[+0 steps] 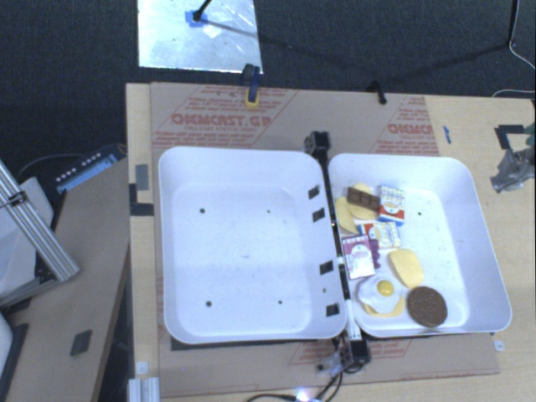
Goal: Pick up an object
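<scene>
Toy food lies in the left half of the right bin [477, 224]. It includes a brown chocolate bar [363, 197] on a yellow piece [345, 212], a red and white box [391, 203], a purple and white carton [358, 255], a pale packet [387, 234], a yellow cheese wedge [406, 267], a fried egg [381, 293] and a round brown cookie [427, 306]. My gripper [512, 167] shows as a grey metal part at the far right edge. It is outside the bin's right wall and well away from all the items.
The left bin [176, 224] sits beside the right one, with black clips [318, 215] along their shared wall. Both rest on cardboard [218, 120]. A shiny metal sheet [198, 22] lies at the back, with a blue and yellow clamp [250, 86] near it. An aluminium frame [33, 233] stands at the left.
</scene>
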